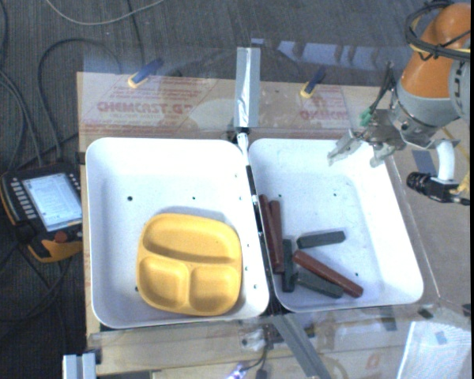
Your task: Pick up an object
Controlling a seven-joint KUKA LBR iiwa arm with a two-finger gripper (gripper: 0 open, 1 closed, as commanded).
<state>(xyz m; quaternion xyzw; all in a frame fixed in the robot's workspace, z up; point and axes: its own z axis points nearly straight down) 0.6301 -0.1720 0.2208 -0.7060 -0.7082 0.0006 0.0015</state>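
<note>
My gripper hangs open over the far right corner of the right bin, with nothing between its fingers. Several dark grey and reddish-brown bars lie in the near left part of that bin: a brown bar, a grey bar, and a brown bar along the left wall. All sit well below and left of the gripper. A yellow divided tray rests in the left bin.
The arm's orange band and grey wrist stand at the upper right. A metal post rises behind the seam between the bins. A handheld pendant lies left of the bench.
</note>
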